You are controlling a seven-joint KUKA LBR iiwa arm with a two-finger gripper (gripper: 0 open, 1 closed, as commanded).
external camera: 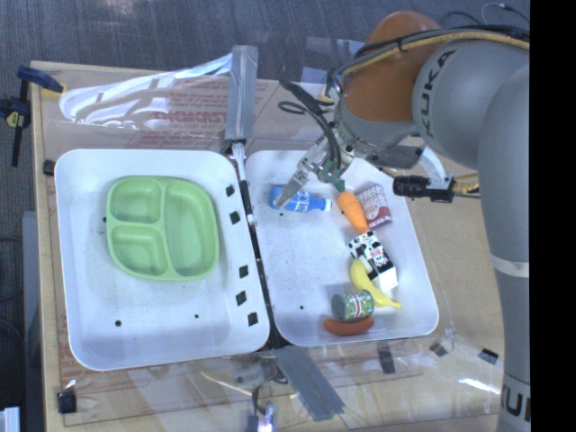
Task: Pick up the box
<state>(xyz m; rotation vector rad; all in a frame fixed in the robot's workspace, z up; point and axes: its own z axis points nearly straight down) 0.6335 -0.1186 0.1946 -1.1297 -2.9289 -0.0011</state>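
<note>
The claw (297, 187) hangs low over the upper left part of the right bin (306, 304), just above the left end of a blue bottle (301, 202) that lies flat there. Its fingers look slightly spread, with nothing between them.

The box (373, 261), black-and-white with a patterned face, lies well apart from the claw, toward the right side of the same bin. It rests against a banana (371, 292), which curves under its lower end. A carrot (353, 211) sits just above the box, beside a reddish packet (375, 203). Below the banana stand a small can (353, 305) and a red sausage (349, 326) by the bin's lower rim.

The clutter probably matters: the box is hemmed in by the banana and carrot, so a clean grip likely calls for closing across its free sides. As it stands, the claw seems aimed at the bottle, not the box, so the pick is not yet begun.

The left bin (81, 331) holds a green tray (162, 227), lying flat on the worktop's far side from the arm.
</note>
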